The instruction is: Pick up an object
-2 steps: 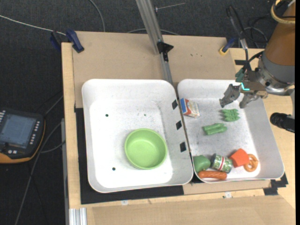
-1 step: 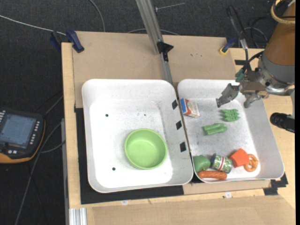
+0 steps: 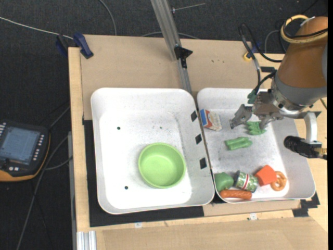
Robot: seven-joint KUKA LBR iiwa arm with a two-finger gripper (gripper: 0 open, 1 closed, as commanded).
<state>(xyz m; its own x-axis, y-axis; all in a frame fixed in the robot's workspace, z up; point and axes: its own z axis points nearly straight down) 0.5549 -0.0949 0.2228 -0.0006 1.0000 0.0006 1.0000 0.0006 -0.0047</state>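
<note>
A: Camera view has the gripper (image 3: 253,120) low in the right bin (image 3: 304,166), fingers spread wide, with a small green piece (image 3: 255,127) lying between and just under the tips. Nothing is clamped; the piece sits on the bin floor.

B: So that green piece looks like the pick. What spoils it?

A: The tips appear to straddle it off-centre. If they close that way, one finger could reach it first and shove it sideways, so the fingers would meet on air.

B: And the neighbours?

A: A longer green block (image 3: 238,143) lies just below, near but apart. A red-and-white carton (image 3: 210,120) sits to the left by the bin wall. Either could be nudged if the arm drifts while closing.

B: The rest?

A: Well apart, along the near edge: a green lump (image 3: 223,180), a small can (image 3: 244,181), a red sausage-shaped thing (image 3: 236,194), an orange block (image 3: 266,175) and a pretzel (image 3: 279,180). The left bin (image 3: 104,108) holds a green bowl (image 3: 162,164), no part of this reach

B: Biggest worry?

A: A thin, low piece slipping out as the arm lifts
</note>
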